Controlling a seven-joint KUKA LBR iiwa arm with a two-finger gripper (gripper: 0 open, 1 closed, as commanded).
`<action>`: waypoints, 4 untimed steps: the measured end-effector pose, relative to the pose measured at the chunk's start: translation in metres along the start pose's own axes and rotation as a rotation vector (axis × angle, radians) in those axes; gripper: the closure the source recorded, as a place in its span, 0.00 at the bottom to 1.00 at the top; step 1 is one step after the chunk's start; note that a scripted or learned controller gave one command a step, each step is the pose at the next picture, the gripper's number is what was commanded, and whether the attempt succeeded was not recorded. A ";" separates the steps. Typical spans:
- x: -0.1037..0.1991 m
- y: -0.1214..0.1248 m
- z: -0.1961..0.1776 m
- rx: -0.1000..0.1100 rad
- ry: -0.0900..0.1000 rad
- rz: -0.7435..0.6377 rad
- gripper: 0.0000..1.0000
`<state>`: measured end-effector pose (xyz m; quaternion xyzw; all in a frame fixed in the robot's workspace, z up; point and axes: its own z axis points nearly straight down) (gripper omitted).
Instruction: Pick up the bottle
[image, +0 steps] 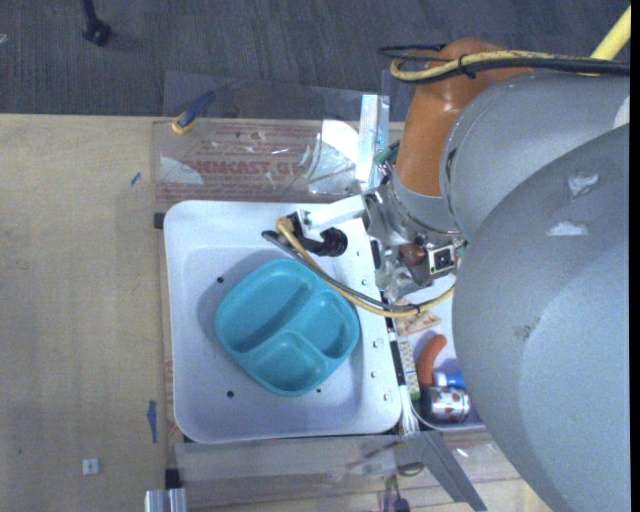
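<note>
**While the gripper (402, 262) hangs over the right rim of the left bin (190, 300), its state is hidden**

Open or closed, I cannot tell. The shiny thing, seemingly the bottle (445, 404), lies in the right bin (455, 430) beside an orange object (430, 355).

The bottle (446, 404) is most likely the shiny, silvery rounded thing low in the view, in the right bin (428, 424). It lies on its side on the bin floor, close to the bin's left wall (only a small part shows, the rest being hidden under the grey arm (540, 300)). Its left end looks dark and its body reflects light. A blue patch (452, 380) sits just above it, touching or nearly so. Whether that patch belongs to the bottle cannot be told.
</note>
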<state>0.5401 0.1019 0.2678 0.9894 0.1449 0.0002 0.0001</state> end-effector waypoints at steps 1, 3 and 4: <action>0.003 0.012 -0.003 0.003 -0.006 -0.410 1.00; 0.000 0.019 -0.004 0.001 -0.003 0.090 1.00; 0.064 0.012 0.005 0.000 0.000 0.092 1.00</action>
